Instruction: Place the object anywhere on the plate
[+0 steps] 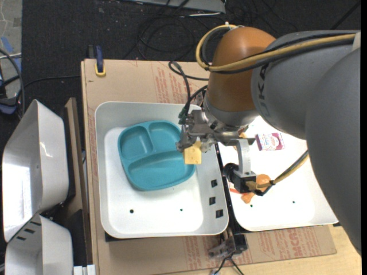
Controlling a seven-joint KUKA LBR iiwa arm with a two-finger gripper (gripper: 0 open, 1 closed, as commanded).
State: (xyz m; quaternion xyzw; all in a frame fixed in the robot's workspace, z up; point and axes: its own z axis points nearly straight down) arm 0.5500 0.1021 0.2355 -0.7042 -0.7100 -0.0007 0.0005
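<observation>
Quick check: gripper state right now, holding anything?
Gripper: shut on a yellow block, over the right edge of the teal plate.

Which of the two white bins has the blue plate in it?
The left bin, the one farther from the arm's base. The blue plate lies in it, with the gripper over the plate's right edge. The right bin holds small loose items instead.
</observation>
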